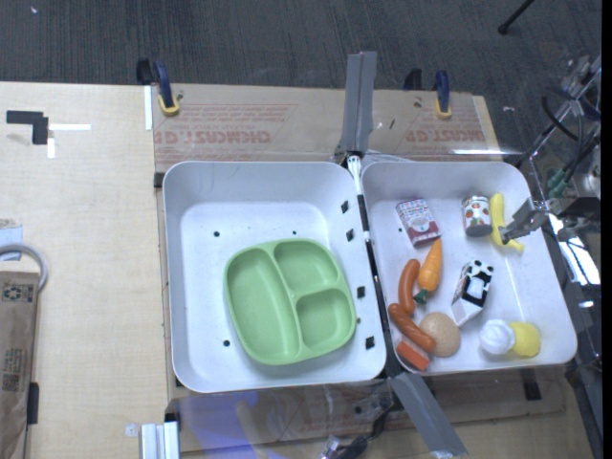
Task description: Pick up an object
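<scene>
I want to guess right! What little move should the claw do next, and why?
Probably dip a little lower onto the banana. The claw sits at the right bin's far right edge, right beside the banana, with nothing seen between its fingers.

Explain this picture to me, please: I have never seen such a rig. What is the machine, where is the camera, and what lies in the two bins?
One camera looks down at a slant on a wooden bench bearing two shallow white bins side by side. The left white bin holds a green plastic plate with three compartments. The right white bin holds small toys: a red and white carton, a small can, a yellow banana, an orange carrot, red sausages, a tan egg-shaped piece, a black and white carton, and a white and yellow piece. The machine is a robot arm reaching in from the right; its gripper sits at the right bin's far right side, beside the banana. I cannot tell whether it holds anything.
</scene>
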`<state>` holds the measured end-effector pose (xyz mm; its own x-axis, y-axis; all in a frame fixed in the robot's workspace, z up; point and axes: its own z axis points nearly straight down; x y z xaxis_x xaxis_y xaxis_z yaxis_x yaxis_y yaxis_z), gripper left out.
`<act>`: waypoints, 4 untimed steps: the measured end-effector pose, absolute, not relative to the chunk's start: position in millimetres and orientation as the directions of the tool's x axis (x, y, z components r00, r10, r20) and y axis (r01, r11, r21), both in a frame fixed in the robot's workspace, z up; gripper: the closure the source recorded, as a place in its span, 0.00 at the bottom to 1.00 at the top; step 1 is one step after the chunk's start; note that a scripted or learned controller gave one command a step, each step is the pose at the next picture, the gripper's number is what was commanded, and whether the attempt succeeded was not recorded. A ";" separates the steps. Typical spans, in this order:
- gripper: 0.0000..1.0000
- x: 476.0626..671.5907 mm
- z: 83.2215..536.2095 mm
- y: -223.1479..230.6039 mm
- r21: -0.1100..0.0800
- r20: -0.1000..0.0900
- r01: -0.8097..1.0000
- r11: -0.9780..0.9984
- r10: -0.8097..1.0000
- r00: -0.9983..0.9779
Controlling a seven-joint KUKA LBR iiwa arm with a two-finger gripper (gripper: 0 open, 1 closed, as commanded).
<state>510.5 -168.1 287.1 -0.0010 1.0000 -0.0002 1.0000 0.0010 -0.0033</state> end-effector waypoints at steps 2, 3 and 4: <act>0.00 577.0 102.1 -161.5 0.008 -0.004 0.998 0.062 0.998 -0.062; 0.00 487.0 91.8 -167.7 -0.001 0.001 0.994 0.108 0.994 -0.108; 1.00 487.6 101.0 -168.1 -0.001 0.001 0.995 0.105 0.995 -0.105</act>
